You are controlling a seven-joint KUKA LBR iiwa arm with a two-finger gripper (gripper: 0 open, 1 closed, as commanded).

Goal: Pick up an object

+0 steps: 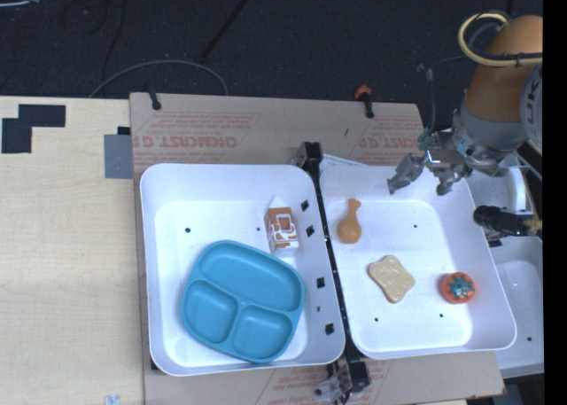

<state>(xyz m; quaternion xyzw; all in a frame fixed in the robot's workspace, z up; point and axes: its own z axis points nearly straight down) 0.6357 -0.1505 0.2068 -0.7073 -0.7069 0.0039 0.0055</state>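
My gripper [423, 178] hangs above the far edge of the right bin [496, 306], fingers spread open with nothing between them. In that bin lie a tan drumstick-shaped toy [350, 222] at the left, a beige slice of toast [392, 277] in the middle, and a red tomato [457, 288] at the right. All three lie below and apart from the gripper. The left bin [164, 217] holds a blue divided plate [242, 300] and a small orange-and-white carton [282, 229] standing near the divider.
A black clamp strip [321, 244] runs between the two bins. Brown cardboard [266, 133] lies under the bins, and a pale wooden bench top [62, 261] spreads to the left. Dark floor with cables lies beyond.
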